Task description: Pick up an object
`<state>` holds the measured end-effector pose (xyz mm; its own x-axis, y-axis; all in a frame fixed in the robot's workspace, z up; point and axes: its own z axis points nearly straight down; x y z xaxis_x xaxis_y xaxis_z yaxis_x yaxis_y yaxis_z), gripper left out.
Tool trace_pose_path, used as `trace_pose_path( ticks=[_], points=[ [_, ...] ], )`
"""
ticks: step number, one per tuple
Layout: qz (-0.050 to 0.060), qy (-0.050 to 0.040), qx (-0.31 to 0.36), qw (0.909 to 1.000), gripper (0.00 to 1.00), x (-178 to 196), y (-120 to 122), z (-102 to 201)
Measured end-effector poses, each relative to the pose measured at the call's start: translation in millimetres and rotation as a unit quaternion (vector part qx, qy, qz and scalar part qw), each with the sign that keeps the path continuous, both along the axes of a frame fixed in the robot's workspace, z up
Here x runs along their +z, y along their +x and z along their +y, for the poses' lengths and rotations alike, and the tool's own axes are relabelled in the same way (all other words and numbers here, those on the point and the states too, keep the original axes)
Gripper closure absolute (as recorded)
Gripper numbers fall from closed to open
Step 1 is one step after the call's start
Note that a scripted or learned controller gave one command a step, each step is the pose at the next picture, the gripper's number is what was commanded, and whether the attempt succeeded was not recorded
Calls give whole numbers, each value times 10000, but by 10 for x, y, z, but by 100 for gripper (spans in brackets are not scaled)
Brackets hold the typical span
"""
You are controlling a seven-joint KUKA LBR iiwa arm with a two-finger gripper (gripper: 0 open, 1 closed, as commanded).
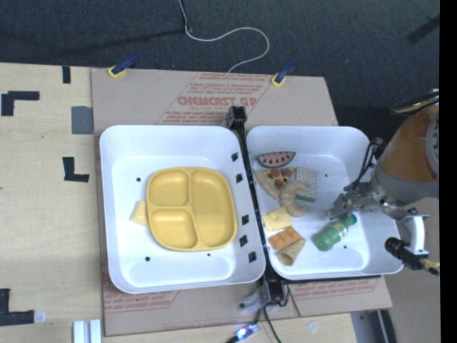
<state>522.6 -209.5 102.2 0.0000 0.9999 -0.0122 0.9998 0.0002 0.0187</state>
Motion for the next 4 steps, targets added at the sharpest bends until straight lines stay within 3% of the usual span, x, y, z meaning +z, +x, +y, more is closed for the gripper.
trace_pose_path(
  ticks=[1, 2, 3, 4],
  points=[
    [83, 57, 10, 9999, 100, 429, 46, 29],
    [74, 52, 6, 10000, 100, 1046, 18, -10],
    [89, 60, 8, 9999, 100, 1232, 24, -5],
    [100, 62, 24, 9999, 100, 1133, 334, 366]
  ],
)
